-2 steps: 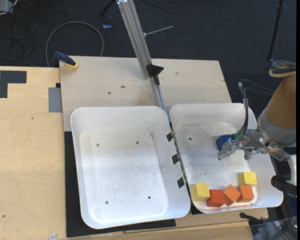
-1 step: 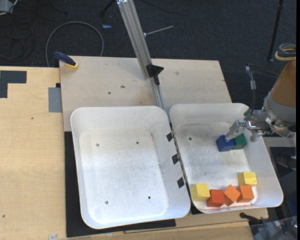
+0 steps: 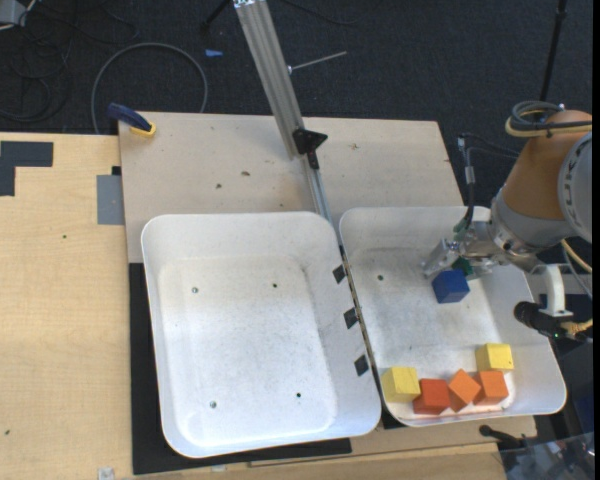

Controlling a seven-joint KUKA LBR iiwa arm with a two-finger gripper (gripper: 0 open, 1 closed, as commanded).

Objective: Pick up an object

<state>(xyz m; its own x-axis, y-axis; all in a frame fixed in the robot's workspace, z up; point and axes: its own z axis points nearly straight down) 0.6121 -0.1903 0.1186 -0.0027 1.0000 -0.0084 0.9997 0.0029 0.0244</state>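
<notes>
Two shallow white bins sit side by side on your desk (image 3: 240,163), the left bin (image 3: 180,258) and the right bin (image 3: 400,238) meeting along a seam marked by small black clips. Your arm (image 3: 545,183) comes in from the right with its orange band uppermost and bends down over the upper part of the right bin.

Look at the hand (image 3: 458,256): it sits low in that bin, right at the top of a blue cube (image 3: 450,287). The metal parts of the hand meet the cube's upper edge, with a speck of green showing among them, but you cannot tell from this angle whether the cube sits between the fingers or just below them. You also cannot tell whether the hand is spread or closed; the fingers blur into the grey metal around them.

You have more blocks gathered along the near edge of the same bin, well apart from the blue cube. A yellow block (image 3: 401,382) lies at the left end of that row. Beside it come three orange blocks: the first orange block (image 3: 433,396), the middle orange block (image 3: 464,387) tilted on a corner, and the last orange block (image 3: 493,384). A second yellow block (image 3: 497,356) rests just behind that last one, touching or nearly so.

Beyond the bins, a slanted aluminium rail (image 3: 272,68) rises from the desk toward the top of your view.
</notes>
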